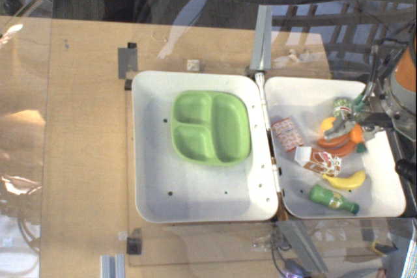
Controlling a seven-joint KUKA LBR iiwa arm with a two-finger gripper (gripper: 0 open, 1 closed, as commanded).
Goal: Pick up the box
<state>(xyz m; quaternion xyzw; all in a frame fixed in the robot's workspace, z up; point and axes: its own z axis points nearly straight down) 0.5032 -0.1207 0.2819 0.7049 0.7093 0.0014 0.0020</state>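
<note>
Two bins: side by side on bench point(78, 140).
Box: small red-patterned carton point(287, 133) lay in right bin point(287, 202).
Jaws: state unclear, above orange toys point(340, 140).

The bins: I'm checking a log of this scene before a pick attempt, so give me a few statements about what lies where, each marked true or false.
1. The green divided plate lies in the left bin. True.
2. The yellow banana lies in the left bin. False: it lies in the right bin.
3. The green bottle lies on its side. True.
4. The gripper is over the plate. False: it is over the right bin, at the orange object.
</note>
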